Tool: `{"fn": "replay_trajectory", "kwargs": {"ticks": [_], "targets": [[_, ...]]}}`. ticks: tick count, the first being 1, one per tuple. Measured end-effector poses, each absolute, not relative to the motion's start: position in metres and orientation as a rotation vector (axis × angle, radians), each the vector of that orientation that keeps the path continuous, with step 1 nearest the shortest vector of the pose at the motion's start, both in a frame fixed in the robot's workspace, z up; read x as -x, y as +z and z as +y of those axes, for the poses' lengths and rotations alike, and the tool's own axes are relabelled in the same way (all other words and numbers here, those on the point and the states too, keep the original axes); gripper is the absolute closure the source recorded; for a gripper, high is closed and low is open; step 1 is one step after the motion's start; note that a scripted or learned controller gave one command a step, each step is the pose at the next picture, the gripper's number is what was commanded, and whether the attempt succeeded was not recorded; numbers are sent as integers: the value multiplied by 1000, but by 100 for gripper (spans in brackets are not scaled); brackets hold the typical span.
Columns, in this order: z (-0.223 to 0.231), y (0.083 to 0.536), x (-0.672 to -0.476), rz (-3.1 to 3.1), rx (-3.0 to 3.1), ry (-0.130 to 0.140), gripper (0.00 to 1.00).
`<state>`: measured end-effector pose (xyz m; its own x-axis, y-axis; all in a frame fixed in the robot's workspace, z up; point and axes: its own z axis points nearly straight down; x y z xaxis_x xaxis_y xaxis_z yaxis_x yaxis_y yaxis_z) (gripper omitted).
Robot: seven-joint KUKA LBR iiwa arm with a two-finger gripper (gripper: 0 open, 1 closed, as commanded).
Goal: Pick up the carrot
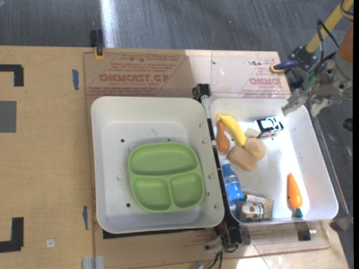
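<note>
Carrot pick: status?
Gripper above right bin's far right corner, fingers open, nothing between them. Carrot lies alone near right wall, tip toward the gripper. Nothing in the way.

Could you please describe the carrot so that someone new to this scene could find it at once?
Look at the right-hand white bin, next to the one holding the green tray. The carrot lies alone by the bin's right wall, near the front corner. It is a small orange cone with a dark green tip, apart from the cluster around the banana.
</note>
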<state>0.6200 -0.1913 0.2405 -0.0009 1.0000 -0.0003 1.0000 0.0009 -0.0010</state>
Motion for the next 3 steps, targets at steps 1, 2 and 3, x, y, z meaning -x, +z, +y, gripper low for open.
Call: {"fn": "replay_trajectory", "kwargs": {"ticks": [1, 2, 3], "targets": [[-222, 144, -550, -2083, 2337, 5, 0], [-199, 89, -505, -2336, 2110, -5, 0], [-202, 102, -507, -2343, 2125, -7, 100]]}}
